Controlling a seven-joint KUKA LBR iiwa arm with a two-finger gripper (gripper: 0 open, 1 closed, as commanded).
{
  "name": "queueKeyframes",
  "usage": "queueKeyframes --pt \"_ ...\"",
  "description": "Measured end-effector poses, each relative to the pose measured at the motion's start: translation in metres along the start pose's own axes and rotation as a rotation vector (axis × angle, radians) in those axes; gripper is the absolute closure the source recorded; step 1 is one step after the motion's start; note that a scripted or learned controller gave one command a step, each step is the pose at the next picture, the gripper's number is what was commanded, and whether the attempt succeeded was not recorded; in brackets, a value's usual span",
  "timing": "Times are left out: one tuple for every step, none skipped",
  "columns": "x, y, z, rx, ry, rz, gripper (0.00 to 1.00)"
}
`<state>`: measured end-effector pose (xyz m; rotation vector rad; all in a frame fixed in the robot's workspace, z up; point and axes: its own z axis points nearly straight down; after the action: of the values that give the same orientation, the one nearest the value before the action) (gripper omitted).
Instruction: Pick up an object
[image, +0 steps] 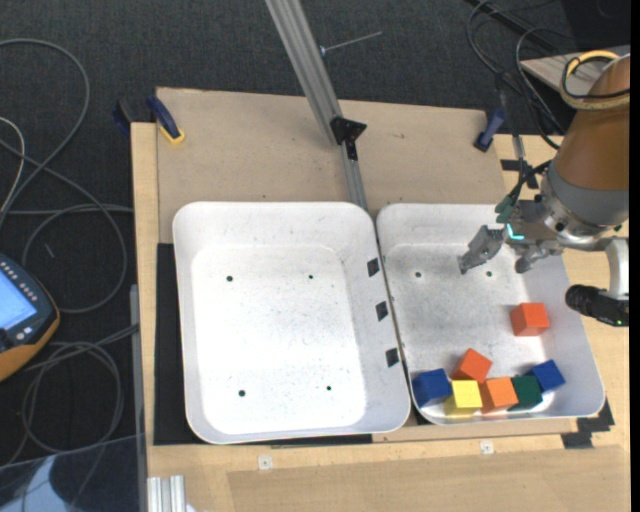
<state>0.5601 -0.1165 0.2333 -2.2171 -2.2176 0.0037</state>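
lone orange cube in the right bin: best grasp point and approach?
Take the lone orange cube across two opposite flat sides, coming straight down from above. It sits apart from the cluster along the right bin's near edge, so there's likely finger room all round. The gripper hangs open up-left of it.

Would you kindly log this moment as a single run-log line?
arm: over right bin | gripper: open, holding nothing | nearest: lone orange block | other blocks: clustered at near edge | left bin: no blocks
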Motion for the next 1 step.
queueKeyframes --pt "-0.0003 0.0003 -0.0017 -0.004 -0.001 0.0 0.0"
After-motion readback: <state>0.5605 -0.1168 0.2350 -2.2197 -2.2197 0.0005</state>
